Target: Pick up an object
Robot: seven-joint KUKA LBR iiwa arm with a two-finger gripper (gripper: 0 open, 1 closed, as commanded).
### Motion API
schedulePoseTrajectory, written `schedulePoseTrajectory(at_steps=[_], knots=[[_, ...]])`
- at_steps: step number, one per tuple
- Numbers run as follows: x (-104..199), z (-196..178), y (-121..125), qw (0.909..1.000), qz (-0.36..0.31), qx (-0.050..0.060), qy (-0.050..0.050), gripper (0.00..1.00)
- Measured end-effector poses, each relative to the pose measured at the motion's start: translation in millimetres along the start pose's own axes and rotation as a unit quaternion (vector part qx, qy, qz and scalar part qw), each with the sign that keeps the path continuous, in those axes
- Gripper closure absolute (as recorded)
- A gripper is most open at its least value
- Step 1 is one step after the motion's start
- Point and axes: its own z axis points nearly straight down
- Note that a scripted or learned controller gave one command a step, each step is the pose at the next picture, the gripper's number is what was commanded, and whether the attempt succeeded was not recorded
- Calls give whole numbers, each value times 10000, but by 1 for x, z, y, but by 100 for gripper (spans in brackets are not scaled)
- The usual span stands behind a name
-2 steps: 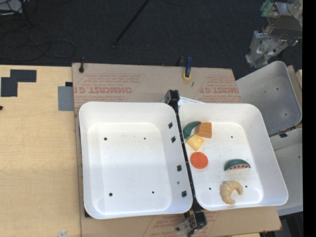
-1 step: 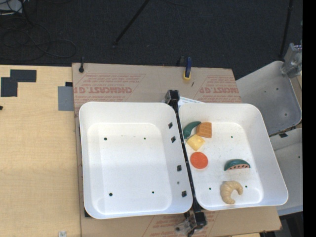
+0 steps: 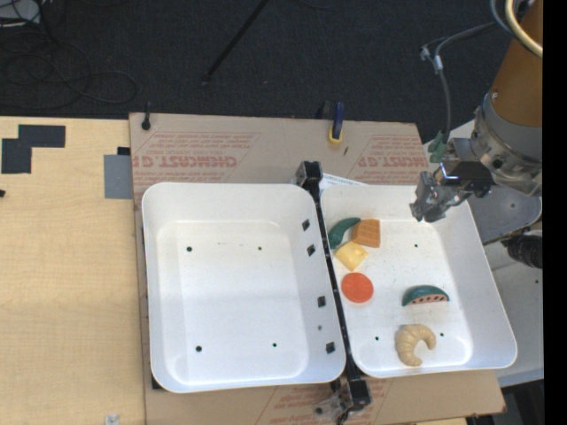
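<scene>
The right bin (image 3: 474, 264) holds several small items. A green leaf-shaped piece (image 3: 342, 229), an orange-brown block (image 3: 368, 233) and a pale yellow block (image 3: 351, 256) cluster near its left wall. Below them lies a red-orange disc (image 3: 358, 288). A watermelon slice (image 3: 425, 296) and a beige croissant (image 3: 415, 343) lie toward the front right. My gripper (image 3: 428, 204) hangs over the bin's far right corner, above and to the right of the cluster, with no object seen between its fingers.
The left bin (image 3: 159, 264) sits beside the right one, with black clips (image 3: 312, 228) along the shared rim. Both rest on a cardboard sheet (image 3: 230, 153). A yellow-handled clamp (image 3: 336, 131) stands at the sheet's back edge.
</scene>
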Motion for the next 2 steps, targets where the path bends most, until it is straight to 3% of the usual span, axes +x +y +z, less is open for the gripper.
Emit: schedulePoseTrajectory(at_steps=[1,2], knots=[[18,-144,2,9999,12,-163,-17,100],[-24,58,-6,10000,50,-5,-15,100]])
